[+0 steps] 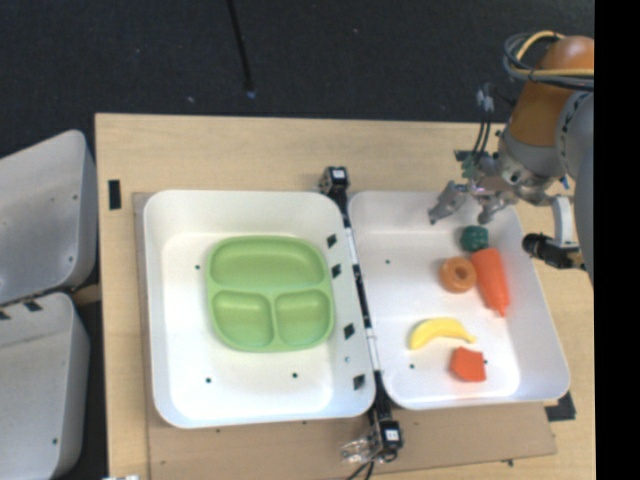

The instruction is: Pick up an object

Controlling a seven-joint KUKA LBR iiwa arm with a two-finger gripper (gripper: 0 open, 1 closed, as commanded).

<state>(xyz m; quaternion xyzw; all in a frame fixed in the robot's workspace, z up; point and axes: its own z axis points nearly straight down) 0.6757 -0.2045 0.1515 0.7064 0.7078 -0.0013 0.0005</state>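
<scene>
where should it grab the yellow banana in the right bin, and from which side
Probably across the middle of the curved yellow toy banana, coming straight down. It lies flat and apart from the red block, and its middle looks narrow enough to pinch across the arc.

Open floor left of carrot (491, 279), donut (459, 274)

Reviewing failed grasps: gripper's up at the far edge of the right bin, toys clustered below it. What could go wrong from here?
1. The carrot and orange ring lie nearly touching, so a descent on either would likely nudge the other.
2. The gripper hangs over the right bin near its far rim, apart from every toy; closing here would probably grab nothing.
3. The banana and red piece sit close together, so a grasp could catch both or push one aside.
</scene>
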